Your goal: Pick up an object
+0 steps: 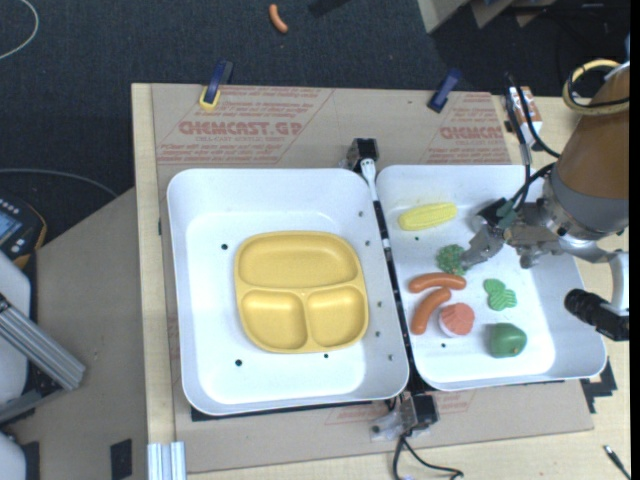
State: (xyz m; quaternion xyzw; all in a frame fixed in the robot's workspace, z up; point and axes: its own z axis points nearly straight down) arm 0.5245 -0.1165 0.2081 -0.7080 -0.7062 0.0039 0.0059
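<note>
The right bin (530, 363) holds several toy foods. A yellow corn cob (428, 216) lies at the back and a green broccoli piece (452, 259) sits below it. Two orange sausages (437, 282) (426, 313) lie beside a red round piece (458, 320). A small leafy green piece (498, 293) and a green pepper (506, 340) sit nearer the front right. My gripper (483, 233) hangs over the bin's middle, just right of the broccoli, open, with nothing between its fingers.
The left bin (200, 268) holds a yellow divided plate (300, 290). A black divider rail (384, 248) runs between the two bins. The grey arm with its orange band (600, 158) comes in from the right, with cables near the right bin's back corner.
</note>
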